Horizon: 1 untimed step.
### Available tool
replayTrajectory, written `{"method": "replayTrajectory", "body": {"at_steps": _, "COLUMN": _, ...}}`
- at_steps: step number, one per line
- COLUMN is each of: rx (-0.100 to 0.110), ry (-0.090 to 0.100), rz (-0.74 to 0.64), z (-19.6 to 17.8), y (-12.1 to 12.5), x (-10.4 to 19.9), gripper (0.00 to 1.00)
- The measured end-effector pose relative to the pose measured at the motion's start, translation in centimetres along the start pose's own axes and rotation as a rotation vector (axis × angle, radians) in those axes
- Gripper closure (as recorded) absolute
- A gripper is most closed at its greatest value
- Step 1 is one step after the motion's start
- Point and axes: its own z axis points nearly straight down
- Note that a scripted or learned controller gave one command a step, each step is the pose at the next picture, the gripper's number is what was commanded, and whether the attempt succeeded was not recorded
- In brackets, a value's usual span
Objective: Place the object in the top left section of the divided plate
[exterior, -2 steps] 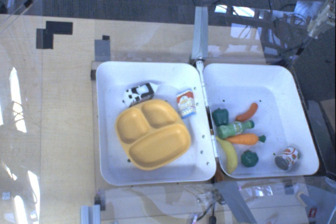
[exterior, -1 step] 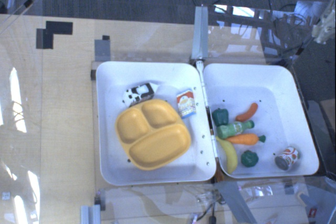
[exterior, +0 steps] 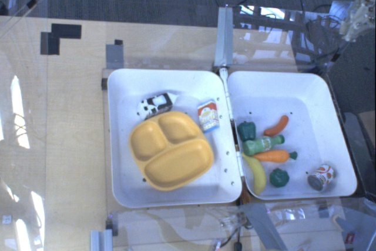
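1. On the worktop, two white bins sit side by side; left bin holds a yellow divided plate, tilted, sections bare.
2. Just beside the plate's upper edge: a black-and-white cow toy; a small carton at its right.
3. Right bin: green pepper, sausage, green bottle, carrot, banana, broccoli, can.
4. Gripper at far upper right, well apart from both bins; open or clenched, cannot tell.
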Motion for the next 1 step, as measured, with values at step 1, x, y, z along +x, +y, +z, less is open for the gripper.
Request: {"method": "replayTrajectory", "body": {"at_steps": 1, "rx": 0.001, "ry": -0.001, "rz": -0.115, "z": -0.01, "y": -2.06, "x": -0.73, "gripper": 1.00}}
